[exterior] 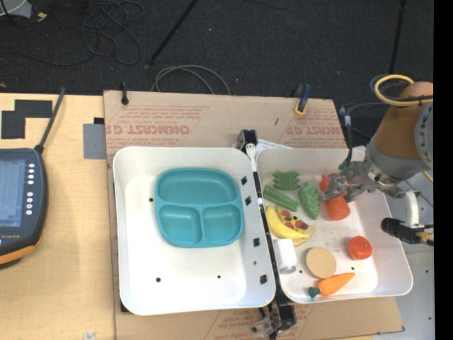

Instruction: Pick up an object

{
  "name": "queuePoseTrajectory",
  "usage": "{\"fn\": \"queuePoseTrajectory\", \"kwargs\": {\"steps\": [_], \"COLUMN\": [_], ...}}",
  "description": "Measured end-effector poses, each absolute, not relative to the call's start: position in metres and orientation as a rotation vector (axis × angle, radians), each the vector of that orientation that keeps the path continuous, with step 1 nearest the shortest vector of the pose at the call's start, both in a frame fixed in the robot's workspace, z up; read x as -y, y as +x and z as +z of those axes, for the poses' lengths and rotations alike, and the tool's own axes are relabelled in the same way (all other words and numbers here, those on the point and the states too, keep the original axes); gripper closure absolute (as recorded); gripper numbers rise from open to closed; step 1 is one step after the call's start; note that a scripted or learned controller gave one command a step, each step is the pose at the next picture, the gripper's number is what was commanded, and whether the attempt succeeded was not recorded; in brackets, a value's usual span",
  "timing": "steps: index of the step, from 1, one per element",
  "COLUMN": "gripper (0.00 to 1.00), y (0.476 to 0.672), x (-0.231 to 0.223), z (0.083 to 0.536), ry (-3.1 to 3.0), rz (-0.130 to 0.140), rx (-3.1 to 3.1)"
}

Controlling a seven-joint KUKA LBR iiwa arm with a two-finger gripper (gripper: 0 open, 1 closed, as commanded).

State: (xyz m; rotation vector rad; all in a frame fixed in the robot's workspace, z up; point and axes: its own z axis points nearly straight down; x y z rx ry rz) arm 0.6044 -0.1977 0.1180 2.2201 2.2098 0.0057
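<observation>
Camera view puts your arm at the right edge of the frame, grey with its orange band, reaching left and down into the right-hand bin. Your gripper sits in the upper middle of that bin, and a red cylinder-like object lies directly at and just below its tips, touching or nearly so; a smaller red-orange bit shows just left of the tips. You cannot tell from this angle whether the red piece is actually gripped, and the jaw state cannot be read either. To the left of your gripper you have green leafy pieces near the bin's top, a green pod just beside the red object, and another long green piece lower left of it. Below those lies a yellow banana-like toy, then a white cylinder against the divider. Toward the lower middle sits a tan round disc, with an orange carrot just beneath it near the bottom rim. A red tomato-like ball rests lower right of your gripper, well apart from it. In the left-hand bin a teal divided plate lies flat near the centre. A handheld pendant rests at the far left of the frame.
</observation>
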Motion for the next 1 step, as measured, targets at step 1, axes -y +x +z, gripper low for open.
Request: {"fn": "queuePoseTrajectory", "kwargs": {"steps": [1], "gripper": [1.0], "y": [0.5667], "x": [0.0973], "z": [0.208], "ry": [2.215], "rz": [0.004], "rx": [-2.231]}}
